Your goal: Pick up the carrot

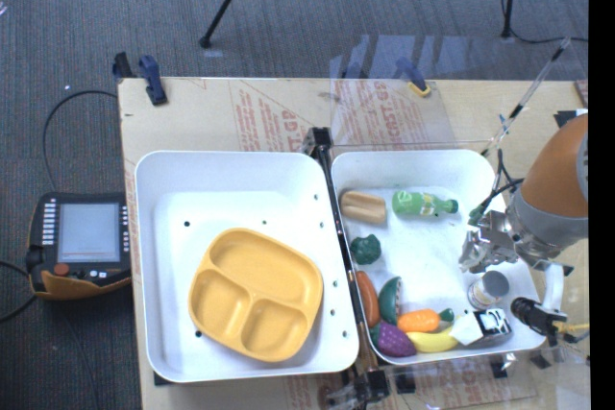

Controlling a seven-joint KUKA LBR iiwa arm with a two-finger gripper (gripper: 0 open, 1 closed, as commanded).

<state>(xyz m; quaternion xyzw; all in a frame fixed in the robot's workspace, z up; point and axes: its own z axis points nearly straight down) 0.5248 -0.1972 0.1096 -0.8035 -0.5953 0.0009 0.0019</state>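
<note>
Spanning the bench, the left bin holds a yellow divided plate, and the right bin beside it holds the toy food. The arm hangs over that right bin's far right side, its gripper low above the bin floor; whether it is released or clenched cannot be told. A green bottle lies near the bin's back wall. The carrot lies by the front wall, just above a banana.

Yellow tray, green bottle, grapes
</note>
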